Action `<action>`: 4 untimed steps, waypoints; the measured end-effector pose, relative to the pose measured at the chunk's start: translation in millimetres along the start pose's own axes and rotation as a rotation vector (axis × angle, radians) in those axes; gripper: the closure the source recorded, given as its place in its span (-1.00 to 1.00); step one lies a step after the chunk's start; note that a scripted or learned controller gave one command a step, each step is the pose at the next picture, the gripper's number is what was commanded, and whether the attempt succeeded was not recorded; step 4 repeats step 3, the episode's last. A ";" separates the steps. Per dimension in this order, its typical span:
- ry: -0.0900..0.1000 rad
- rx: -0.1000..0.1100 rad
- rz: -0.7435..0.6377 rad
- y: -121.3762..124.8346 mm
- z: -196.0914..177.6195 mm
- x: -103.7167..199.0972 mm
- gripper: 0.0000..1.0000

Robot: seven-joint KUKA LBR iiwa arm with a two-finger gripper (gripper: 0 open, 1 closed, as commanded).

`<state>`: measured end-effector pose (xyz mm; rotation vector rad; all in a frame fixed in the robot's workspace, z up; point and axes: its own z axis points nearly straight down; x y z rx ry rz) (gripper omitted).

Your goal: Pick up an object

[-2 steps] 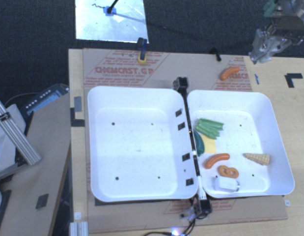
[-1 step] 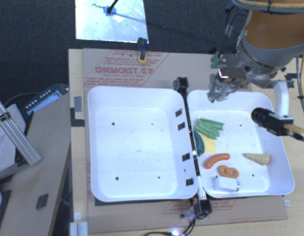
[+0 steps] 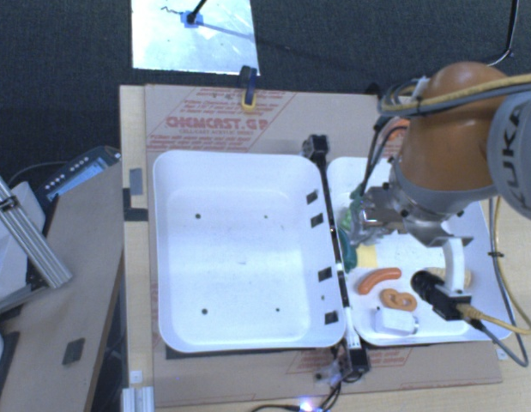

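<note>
My gripper [image 3: 355, 223] reaches down into the right bin [image 3: 479, 329] near its left wall, mostly covered by the arm's wrist. A green object [image 3: 349, 254] lies right beneath it, beside a yellow flat piece [image 3: 367, 255]. In front of these lie an orange sausage-shaped toy [image 3: 379, 279], an orange pretzel-like ring [image 3: 398, 299] and a small white block [image 3: 395, 320]. A tan round object [image 3: 461, 275] lies partly behind a black part at the right.
The left bin [image 3: 239, 247] stands beside the right one, with a black divider strip [image 3: 329, 230] between them. Both rest on a cardboard sheet [image 3: 214, 118]. A white paper sheet [image 3: 195, 24] lies at the back. Cables hang at the right.
</note>
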<state>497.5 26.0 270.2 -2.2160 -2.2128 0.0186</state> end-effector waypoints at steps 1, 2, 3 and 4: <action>0.000 -0.006 0.002 -1.4 91.4 -33.6 1.00; 0.002 -0.028 -0.008 70.8 25.7 -8.4 1.00; 0.003 -0.034 -0.005 23.2 -150.5 -11.1 1.00; 0.003 -0.034 -0.005 23.2 -150.5 -11.1 1.00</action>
